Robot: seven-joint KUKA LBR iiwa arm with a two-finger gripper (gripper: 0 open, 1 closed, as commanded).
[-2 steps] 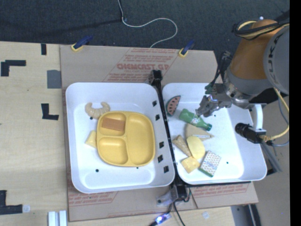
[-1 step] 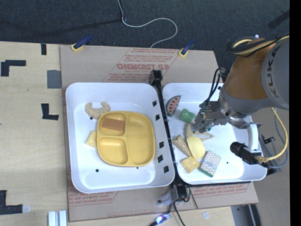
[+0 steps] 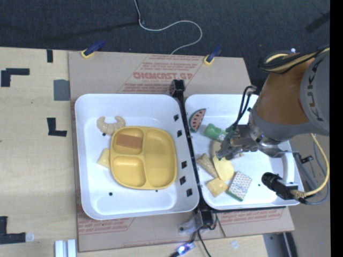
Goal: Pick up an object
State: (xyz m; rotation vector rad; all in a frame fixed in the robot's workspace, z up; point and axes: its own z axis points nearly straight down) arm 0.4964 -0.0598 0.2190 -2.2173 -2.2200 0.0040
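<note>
- Where the arm [image 3: 292, 98] comes in from the right of the frame, its gripper [image 3: 229, 146] sits low over the middle of the right bin [image 3: 270, 199], just right of that bin's left wall.
- Whether the gripper is wide, narrow or holding something cannot be told; its dark tip blurs into the things below it.
- Objects in the right bin crowd the left half: a watermelon slice [image 3: 196, 119] lies at the upper left against the divider, a green piece [image 3: 211, 130] just right of it, near the gripper.
- Below the gripper a pale yellow piece [image 3: 224, 169] touches or nearly touches the tip; a tan wedge [image 3: 206, 165] lies to its left beside the divider, and a yellow wedge [image 3: 217, 186] sits lower, near the bottom rim.
- A speckled sponge-like block with a green edge [image 3: 239, 185] lies just right of the yellow wedge.
- Open white floor shows in the right bin's upper part and along its lower right, partly covered by the arm.
- At centre left, the left bin [image 3: 88, 191] holds a yellow divided plate [image 3: 153, 162] with a brown slab [image 3: 129, 140] in its upper left compartment.
- A croissant-like piece [image 3: 110, 124] lies above the plate's upper left, and a yellow wedge [image 3: 103, 158] touches the plate's left edge.
- Bare floor rings the plate, widest along the bottom and top right of the left bin.
- Both bins rest on a cardboard sheet [image 3: 161, 74] on the surface [image 3: 32, 159].
</note>
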